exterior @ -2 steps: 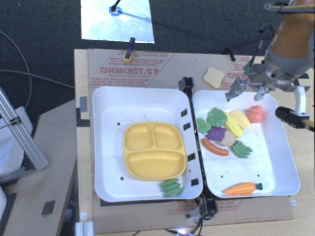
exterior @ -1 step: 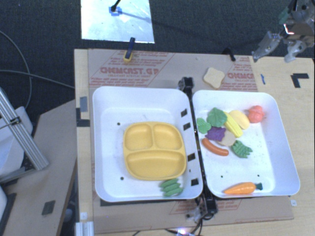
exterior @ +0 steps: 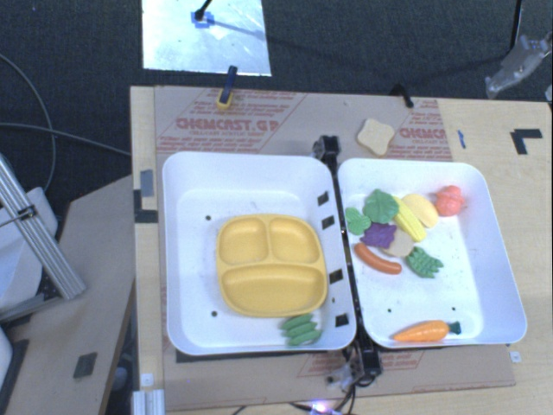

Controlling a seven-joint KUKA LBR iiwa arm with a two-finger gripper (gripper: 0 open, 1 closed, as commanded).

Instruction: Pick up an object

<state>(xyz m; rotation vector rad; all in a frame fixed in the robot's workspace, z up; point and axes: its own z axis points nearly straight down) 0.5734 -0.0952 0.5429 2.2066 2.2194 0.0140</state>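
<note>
Two shallow white bins sit side by side on the table (exterior: 216,115). The left bin (exterior: 186,232) holds a yellow divided plate (exterior: 271,264) near its middle, and a green pea pod toy (exterior: 300,328) lies just beside the plate's near right corner, close to the bin's front wall. The right bin (exterior: 492,258) carries most of the loose toys: a cluster toward its upper left with a green broccoli (exterior: 380,206), a small green leafy piece (exterior: 357,222) beside the dividing wall, a purple piece (exterior: 378,234), a yellow corn cob (exterior: 415,215) and a beige piece (exterior: 400,245) touching or nearly touching one another. A red sausage (exterior: 378,259) lies just below that cluster, a dark green piece (exterior: 424,263) sits to its right, and a pink-red fruit (exterior: 449,201) rests apart near the back wall. An orange carrot (exterior: 423,330) lies alone along the front wall, well apart from the rest. Outside the bins, a slice of toast (exterior: 376,137) lies on the table behind the right bin. As for the end effector, I cannot tell how far it is open or whether it has hold of anything.
</note>
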